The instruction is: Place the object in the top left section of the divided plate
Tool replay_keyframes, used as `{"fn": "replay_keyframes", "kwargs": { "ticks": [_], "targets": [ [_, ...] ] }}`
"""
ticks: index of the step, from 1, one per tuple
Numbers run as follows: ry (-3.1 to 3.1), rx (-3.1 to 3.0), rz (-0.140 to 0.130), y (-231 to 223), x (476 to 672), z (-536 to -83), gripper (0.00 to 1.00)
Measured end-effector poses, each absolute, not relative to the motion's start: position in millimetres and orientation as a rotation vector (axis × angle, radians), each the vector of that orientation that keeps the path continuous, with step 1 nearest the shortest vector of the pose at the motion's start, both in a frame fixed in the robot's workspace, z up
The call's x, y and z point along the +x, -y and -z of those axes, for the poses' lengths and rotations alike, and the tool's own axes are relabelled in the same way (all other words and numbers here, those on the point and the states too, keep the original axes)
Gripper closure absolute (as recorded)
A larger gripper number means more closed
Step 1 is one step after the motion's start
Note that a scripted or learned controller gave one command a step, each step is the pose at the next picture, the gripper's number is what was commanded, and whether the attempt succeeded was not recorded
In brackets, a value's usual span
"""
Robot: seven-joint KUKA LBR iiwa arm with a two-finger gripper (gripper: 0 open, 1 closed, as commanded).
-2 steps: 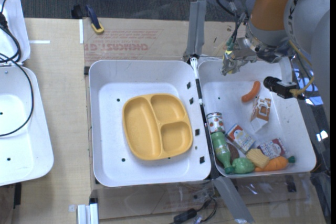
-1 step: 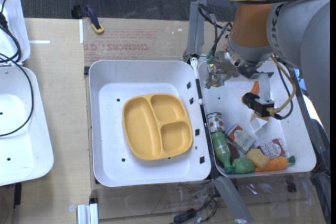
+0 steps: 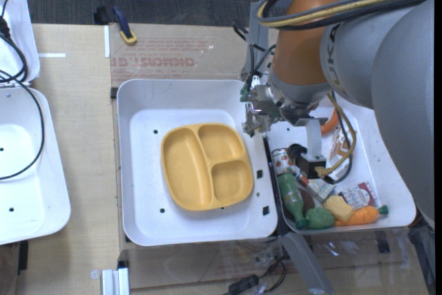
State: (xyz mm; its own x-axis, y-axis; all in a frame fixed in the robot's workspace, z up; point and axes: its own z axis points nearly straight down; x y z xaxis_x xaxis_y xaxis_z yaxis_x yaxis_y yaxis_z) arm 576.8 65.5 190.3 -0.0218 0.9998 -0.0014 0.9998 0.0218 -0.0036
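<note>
I see my two-finger gripper (image 3: 253, 122) beside the yellow three-section plastic plate (image 3: 206, 166); its grip I cannot tell. Cardboard lettering (image 3: 160, 61) unreadable.

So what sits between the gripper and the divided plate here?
In the camera view, bare white bin floor and the bin's right wall separate the gripper from the yellow divided plate.
</note>
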Motion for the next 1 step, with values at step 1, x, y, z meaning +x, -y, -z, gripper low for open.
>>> {"fn": "replay_keyframes", "kwargs": {
  "ticks": [1],
  "targets": [
    [2.474,-1.932,-0.006,-69.5,561.1,-189.9,1.0]
  ]
}}
